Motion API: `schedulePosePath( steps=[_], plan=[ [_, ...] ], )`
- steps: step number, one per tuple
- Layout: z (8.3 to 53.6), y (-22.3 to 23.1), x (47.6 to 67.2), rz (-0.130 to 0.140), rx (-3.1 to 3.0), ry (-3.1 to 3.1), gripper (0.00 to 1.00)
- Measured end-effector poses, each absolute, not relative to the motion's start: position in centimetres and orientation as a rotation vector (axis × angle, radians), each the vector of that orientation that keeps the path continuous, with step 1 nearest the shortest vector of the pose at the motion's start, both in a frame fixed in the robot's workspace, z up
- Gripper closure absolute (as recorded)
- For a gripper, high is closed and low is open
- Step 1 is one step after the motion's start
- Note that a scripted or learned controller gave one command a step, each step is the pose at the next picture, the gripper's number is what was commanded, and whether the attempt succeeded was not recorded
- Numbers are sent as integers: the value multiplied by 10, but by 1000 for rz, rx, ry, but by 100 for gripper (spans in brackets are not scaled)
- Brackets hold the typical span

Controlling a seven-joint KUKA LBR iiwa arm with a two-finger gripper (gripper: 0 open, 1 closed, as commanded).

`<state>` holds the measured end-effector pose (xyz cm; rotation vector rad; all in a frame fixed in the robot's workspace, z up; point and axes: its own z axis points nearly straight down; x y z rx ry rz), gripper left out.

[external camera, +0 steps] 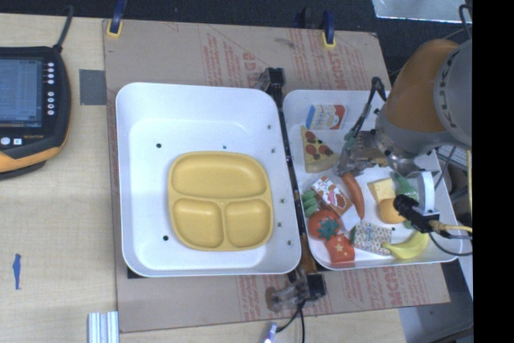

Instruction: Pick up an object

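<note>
**Over right bin: crowded pick, grasp state unconfirmed**

Over the shallow white right-hand bin [295, 110], grey-and-orange arm's gripper [363, 152] low among the toys. Open or closed: cannot tell. Nearest candidates: long orange plastic carrot [354, 193] at 6 o'clock of the gripper, flat pizza-slice toy [316, 149] at 9 o'clock. Risk judged: tight packing, likely deflection or snagging a neighbour. Yellow compartment tray [220, 199] in left bin, well apart.

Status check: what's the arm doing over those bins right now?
Gripper low in right bin, fingers unclear. Toy food heaped there, none seen held. Yellow tray in left bin.
</note>
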<state>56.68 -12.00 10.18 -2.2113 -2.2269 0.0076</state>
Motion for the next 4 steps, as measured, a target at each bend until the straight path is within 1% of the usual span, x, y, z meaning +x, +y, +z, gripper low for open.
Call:
schedulePosePath(
  steps=[1,2,3,4],
  plan=[
    [193,-34,589,0,-2215,-2226,100],
    [192,-36,589,2,-2215,-2224,0],
    [111,-121,616,6,-2218,-2220,0],
    [91,-152,559,6,-2214,-2224,0]
  ],
)
